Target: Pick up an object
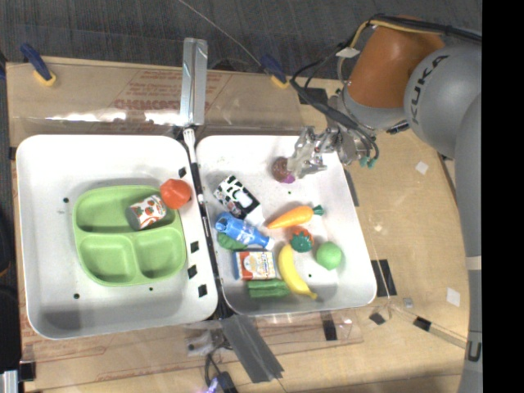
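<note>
Tool (307,160) over purple object (282,169); carrot (291,216) near.

The hand (307,160) hovers in the right bin (354,219) beside a purple object (283,169).

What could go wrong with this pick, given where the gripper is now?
1. The gripper sits over a small purplish object near the back wall of the right bin; coming down, it may nudge the object away instead of grasping it.
2. The carrot, banana, green apple and blue bottle lie crowded together, so a pick there might catch two things or knock one aside.
</note>
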